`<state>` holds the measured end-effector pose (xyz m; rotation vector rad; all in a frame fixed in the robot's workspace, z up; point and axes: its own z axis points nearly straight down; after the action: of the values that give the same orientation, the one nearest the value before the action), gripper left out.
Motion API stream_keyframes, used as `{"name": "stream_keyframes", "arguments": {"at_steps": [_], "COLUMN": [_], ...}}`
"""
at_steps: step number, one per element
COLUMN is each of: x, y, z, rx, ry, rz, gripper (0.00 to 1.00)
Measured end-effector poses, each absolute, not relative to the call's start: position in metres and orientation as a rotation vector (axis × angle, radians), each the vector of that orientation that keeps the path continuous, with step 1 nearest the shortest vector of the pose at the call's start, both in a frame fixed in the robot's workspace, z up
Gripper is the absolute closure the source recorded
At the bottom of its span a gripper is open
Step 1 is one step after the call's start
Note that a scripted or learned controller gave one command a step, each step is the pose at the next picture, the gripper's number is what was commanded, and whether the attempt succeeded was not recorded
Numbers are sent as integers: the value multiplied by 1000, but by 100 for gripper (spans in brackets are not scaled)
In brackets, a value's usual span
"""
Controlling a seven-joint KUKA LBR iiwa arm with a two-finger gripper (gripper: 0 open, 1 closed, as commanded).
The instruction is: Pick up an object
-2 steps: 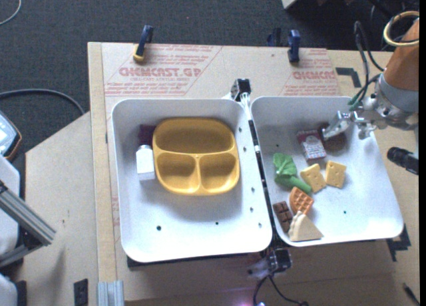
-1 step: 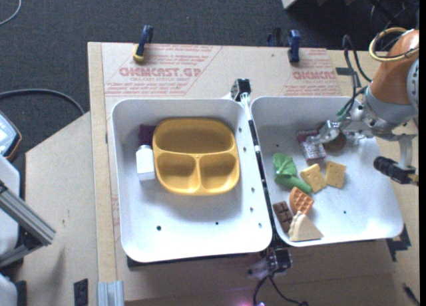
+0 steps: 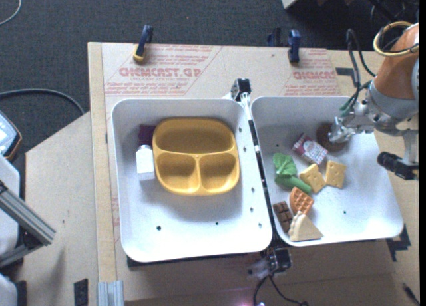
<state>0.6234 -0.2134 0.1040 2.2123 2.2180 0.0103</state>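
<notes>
At the near edge of my right bin (image 3: 373, 228), a cream wedge (image 3: 305, 229) and waffle (image 3: 301, 200) are lying well apart from my claw (image 3: 337, 130). Farther back, my claw is hovering over a brown disc (image 3: 329, 136); I cannot tell its state.
</notes>
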Motion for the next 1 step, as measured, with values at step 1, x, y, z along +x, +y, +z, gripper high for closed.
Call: {"name": "stream_keyframes", "arguments": {"at_steps": [1], "x": [632], "y": [-209], "z": [152], "rx": [2214], "ry": [2218], "rz": [5], "gripper": [100]}}
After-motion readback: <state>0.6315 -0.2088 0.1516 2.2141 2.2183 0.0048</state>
